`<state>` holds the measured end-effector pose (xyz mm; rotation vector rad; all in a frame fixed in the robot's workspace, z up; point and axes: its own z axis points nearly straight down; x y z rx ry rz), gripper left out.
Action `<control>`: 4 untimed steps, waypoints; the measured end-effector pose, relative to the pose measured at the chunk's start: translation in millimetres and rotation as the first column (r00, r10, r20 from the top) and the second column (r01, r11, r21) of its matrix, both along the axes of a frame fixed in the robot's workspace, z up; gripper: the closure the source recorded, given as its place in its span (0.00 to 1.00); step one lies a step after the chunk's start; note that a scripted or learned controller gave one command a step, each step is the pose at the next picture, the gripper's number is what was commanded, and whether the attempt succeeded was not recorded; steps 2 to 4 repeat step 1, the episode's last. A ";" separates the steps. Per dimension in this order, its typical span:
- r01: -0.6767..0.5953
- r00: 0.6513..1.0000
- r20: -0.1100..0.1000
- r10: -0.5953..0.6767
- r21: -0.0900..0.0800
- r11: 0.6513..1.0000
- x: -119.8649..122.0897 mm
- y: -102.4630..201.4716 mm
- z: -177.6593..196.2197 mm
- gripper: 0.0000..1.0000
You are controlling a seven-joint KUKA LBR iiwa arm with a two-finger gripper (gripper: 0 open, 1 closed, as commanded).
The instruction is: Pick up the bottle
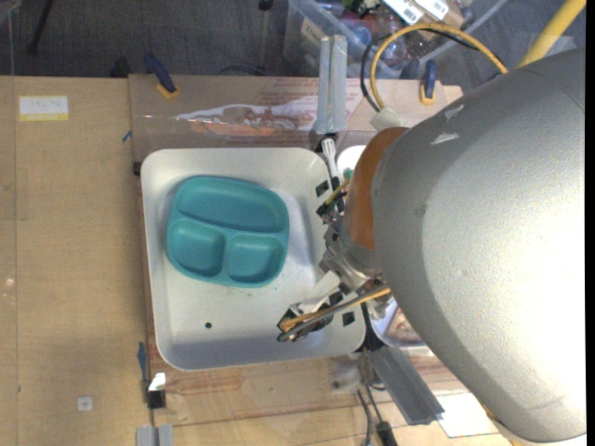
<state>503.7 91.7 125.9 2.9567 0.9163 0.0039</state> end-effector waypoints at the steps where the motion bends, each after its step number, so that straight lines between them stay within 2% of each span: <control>1: 0.041 0.999 0.003 -0.041 0.001 0.999 0.6 0.0 0.2 0.00; 4: 0.041 0.999 0.003 -0.041 0.001 0.999 0.6 0.0 0.2 0.00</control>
